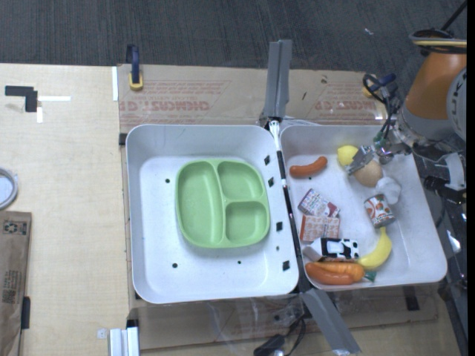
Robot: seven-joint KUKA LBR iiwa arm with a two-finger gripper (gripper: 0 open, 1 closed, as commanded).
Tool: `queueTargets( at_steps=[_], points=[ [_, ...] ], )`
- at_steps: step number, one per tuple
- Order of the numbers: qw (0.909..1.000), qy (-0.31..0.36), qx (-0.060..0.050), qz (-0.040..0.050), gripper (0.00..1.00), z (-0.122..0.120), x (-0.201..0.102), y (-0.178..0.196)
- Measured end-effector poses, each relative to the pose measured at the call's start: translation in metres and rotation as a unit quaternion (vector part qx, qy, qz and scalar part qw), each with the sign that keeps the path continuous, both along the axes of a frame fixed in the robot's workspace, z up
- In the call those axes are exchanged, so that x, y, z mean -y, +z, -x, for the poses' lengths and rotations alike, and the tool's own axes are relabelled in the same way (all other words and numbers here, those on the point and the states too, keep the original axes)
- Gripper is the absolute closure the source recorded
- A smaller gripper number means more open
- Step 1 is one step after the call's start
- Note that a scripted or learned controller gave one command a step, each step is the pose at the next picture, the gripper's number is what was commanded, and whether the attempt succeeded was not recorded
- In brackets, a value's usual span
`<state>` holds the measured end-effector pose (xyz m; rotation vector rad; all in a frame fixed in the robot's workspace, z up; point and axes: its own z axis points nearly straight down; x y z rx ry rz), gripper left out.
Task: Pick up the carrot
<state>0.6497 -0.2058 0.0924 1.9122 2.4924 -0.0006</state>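
The carrot [335,271] lay along the near edge of the right bin [429,221], orange and stubby, with a black-and-white carton [340,248] just behind it and the lower end of a banana [377,250] close to its right end. The gripper [369,158] was well apart from the carrot, up in the far part of the same bin, low over a tan, rounded item [367,173] — whether its fingers were apart or together could not be told from this slant. A yellow lemon [346,154] sat just to the gripper's left, and a sausage [308,167] lay further left, near the divide between the bins. Two small printed packets [318,213] rested in the middle of the right bin, and a red-and-white can [379,211] lay tilted to their right, beside something white and crumpled. The left bin [145,199] held a green divided plate [222,202] with three compartments — one long one on the left and two smaller ones on the right.
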Motion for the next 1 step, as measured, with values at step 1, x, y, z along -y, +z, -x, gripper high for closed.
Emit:
queueTargets(
  at_steps=[1],
  points=[
    [1.0,0.0,0.0,0.0009,1.0,-0.0002,0.0008,0.011]
  ],
)
